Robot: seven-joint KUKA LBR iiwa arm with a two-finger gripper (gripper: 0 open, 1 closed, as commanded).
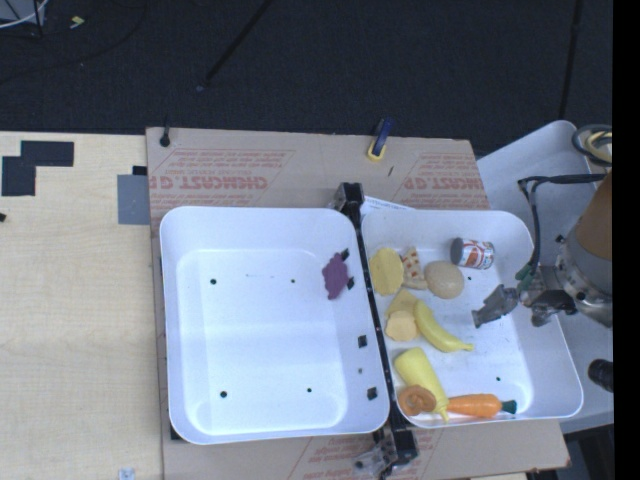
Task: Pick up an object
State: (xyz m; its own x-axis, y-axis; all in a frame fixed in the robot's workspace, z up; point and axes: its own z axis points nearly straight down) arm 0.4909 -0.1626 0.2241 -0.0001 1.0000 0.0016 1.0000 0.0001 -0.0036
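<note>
My gripper (497, 306) hovers spread, holding nothing, over the right bin (545, 368). Both bins sit on cardboard (250, 173) atop a light wood table (70, 318). Dark floor (300, 48) behind.

Both bins (262, 226) look like smooth white plastic with a faint sheen along the rims. Under them lies a sheet of matt brown cardboard (230, 168) printed in red. The bench (70, 318) shows pale wood grain, matt. The banana (438, 330), the carrot (472, 405) and the other toy foods look like smooth, slightly glossy plastic. The small can (473, 253) shines like metal.
</note>
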